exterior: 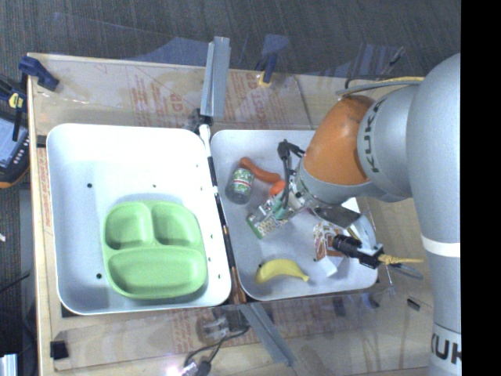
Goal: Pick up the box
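Observation:
A small green and white box (264,222) lies tilted in the middle of the right bin (235,280). My gripper (283,203) hangs just above the box's upper right end, under the orange-banded wrist (338,143). The gripper overlaps the box's edge, and I cannot tell whether it touches it. A second small packet (322,242) with red print lies to the right, partly under the arm.
Sharing the right bin are a green-labelled can (241,183), an orange carrot-like piece (258,168) and a banana (282,270) near the front wall. The left bin (70,155) holds a green compartment tray (154,249). The arm covers the right bin's right side.

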Available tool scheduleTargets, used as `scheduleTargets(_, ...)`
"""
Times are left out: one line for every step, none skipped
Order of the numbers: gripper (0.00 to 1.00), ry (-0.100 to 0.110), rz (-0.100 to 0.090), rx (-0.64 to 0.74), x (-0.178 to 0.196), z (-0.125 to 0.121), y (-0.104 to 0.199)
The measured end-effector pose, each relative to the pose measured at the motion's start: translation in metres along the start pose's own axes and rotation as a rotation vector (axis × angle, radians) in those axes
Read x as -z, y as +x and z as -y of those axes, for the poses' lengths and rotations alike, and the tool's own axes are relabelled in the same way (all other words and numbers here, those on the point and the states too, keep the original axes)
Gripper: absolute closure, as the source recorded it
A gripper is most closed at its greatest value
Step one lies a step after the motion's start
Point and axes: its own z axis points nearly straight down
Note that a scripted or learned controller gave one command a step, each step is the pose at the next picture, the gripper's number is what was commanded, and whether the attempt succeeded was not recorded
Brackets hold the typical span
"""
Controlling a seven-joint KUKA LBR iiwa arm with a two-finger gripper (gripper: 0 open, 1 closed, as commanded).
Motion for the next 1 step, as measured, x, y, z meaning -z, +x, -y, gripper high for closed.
scheduleTargets(0.0,0.0,0.0,0.0,0.0,0.0,0.0)
